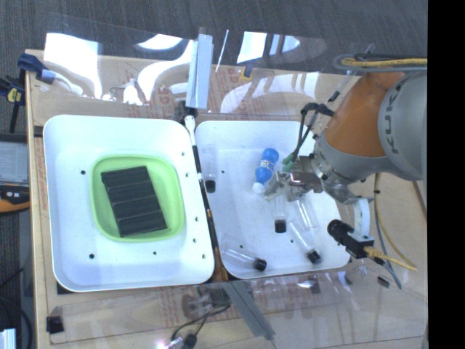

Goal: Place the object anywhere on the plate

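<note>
The gripper (285, 184) is hanging low over the right bin (240, 140), near its middle, and I cannot tell whether it is grasping anything. The grey arm (378, 133) with the orange band is reaching in from the right side above this bin. The left bin (65, 253) is lying beside it on the surface (109, 315), and it is carrying a green plate (171, 187). A dark ribbed block (133, 200) is resting on the middle of this plate. In the right bin, several clear tubes with black caps (244, 259) are lying scattered near the front. A small object with a blue cap (266, 164) is lying just beside the gripper, on its left, apart from the plate.
</note>
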`<state>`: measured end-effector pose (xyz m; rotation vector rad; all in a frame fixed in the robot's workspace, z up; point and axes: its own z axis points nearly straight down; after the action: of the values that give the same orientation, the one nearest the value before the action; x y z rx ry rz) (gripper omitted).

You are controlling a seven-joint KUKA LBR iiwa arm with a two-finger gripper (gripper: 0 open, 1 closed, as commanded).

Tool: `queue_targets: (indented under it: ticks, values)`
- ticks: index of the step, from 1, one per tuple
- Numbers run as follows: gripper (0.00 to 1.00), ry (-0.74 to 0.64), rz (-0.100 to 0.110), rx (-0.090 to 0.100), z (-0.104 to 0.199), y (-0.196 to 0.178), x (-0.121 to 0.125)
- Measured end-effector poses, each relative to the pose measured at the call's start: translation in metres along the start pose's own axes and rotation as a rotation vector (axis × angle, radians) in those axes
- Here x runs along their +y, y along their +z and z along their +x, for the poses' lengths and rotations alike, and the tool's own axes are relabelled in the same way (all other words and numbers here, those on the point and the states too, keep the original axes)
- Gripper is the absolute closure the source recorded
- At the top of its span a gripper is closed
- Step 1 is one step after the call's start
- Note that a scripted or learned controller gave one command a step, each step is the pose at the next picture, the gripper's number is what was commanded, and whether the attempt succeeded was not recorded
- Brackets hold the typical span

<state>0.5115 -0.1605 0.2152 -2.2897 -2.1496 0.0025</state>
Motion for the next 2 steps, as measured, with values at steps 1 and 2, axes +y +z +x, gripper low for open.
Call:
queue_targets:
  ticks: [1, 2]
  values:
    - [1.00, 0.034, 0.004, 0.001, 0.099, 0.025, 0.048]
    - [1.00, -0.087, 0.006, 0.001, 0.165, 0.018, 0.035]
